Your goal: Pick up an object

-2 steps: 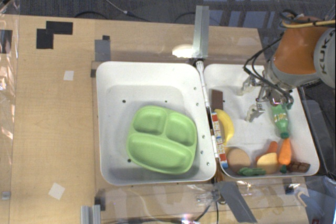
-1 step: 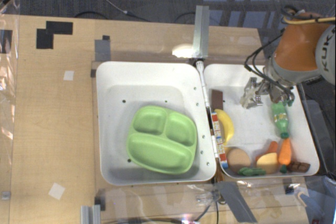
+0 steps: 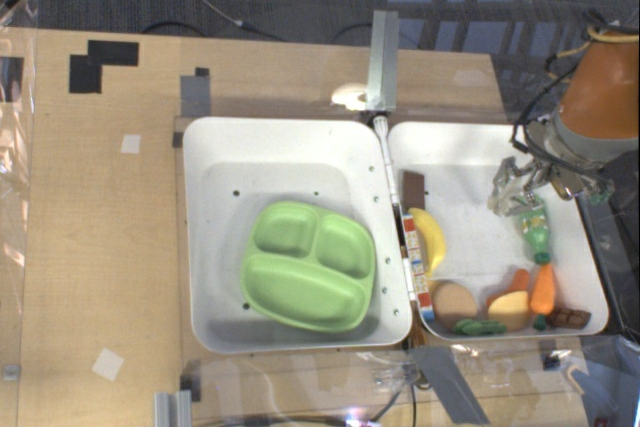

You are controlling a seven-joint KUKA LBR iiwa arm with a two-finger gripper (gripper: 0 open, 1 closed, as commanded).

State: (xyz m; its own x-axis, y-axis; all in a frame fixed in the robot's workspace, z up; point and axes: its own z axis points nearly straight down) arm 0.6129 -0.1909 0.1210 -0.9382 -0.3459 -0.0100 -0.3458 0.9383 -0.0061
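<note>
The gripper (image 3: 516, 189) hangs over the right bin (image 3: 470, 155), near its right wall; whether it is open or closed cannot be told. Below it lie a green bottle (image 3: 537, 235), carrot (image 3: 542, 287), banana (image 3: 430, 237) and potato (image 3: 454, 300). The left bin (image 3: 215, 150) holds 1 green tray (image 3: 310, 265).

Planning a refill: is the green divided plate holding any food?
Empty: all three compartments of the green divided plate show bare green.
</note>
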